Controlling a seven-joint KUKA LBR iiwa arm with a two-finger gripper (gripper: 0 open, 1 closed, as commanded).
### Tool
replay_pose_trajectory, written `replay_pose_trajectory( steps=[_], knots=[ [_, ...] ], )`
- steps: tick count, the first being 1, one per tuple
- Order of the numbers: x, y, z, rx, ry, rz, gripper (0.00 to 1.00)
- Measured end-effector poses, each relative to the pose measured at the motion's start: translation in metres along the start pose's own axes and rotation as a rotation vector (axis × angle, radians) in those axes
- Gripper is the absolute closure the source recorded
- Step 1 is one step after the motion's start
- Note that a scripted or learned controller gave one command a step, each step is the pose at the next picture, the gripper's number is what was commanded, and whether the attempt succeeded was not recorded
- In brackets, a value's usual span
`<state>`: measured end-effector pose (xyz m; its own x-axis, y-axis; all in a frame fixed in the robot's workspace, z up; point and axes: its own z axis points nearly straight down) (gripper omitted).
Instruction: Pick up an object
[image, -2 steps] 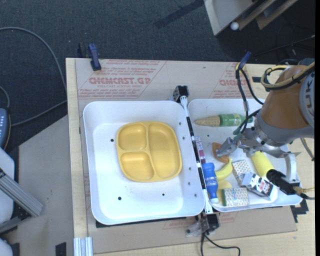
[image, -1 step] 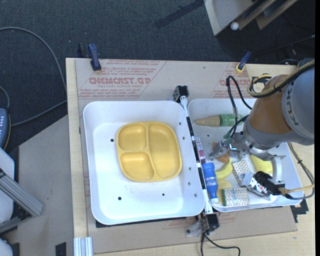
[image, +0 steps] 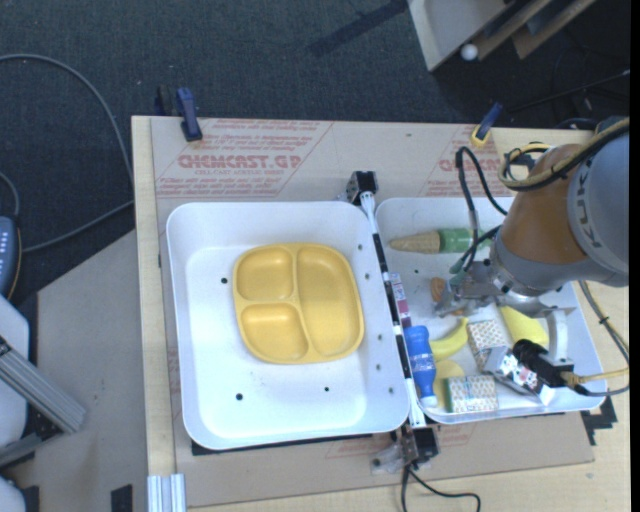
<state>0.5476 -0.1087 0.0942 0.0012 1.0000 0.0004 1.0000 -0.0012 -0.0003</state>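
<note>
- Camera view looks down on the desk (image: 250, 160) with its two white bins. The left bin (image: 200, 300) holds a yellow divided plate (image: 298, 302). The right bin (image: 440, 203) holds all the small clutter, so that is where I would find something to pick.
- The end effector (image: 462, 292) is low over the middle of the right bin, with the arm reaching in from the right. The wrist hides its tip, so I cannot tell whether it is open or closed, and I see nothing held in it.
- Nearest to it are a small brown-orange piece (image: 438, 290) just to its left and a banana (image: 450, 340) just on its near side.
- Other candidates:
  - a blue bottle (image: 420, 358) lying along the bin's left wall
  - a patterned box (image: 487, 335) beside the banana
  - a second box (image: 470, 393) at the near edge
  - a cone (image: 415, 242) with a green piece (image: 455, 239) at the far side
- My judgement is that the banana is the best target. It is close, has some bare floor around it, and is narrow enough to straddle.
- To do it well, I would centre over its middle, turn the wrist so the closing line crosses its short width, and descend straight to the bin floor before closing.
- The risks I see are clipping the patterned box, which looks to be touching the banana, and nudging the blue bottle against the wall. I would lift slowly and check that something has come up.
</note>
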Motion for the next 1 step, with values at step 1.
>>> replay_pose_trajectory(
  steps=[1],
  knots=[
    [0.0697,0.0052,-0.1256,-0.001,0.0,-0.002,1.0]
  ],
)
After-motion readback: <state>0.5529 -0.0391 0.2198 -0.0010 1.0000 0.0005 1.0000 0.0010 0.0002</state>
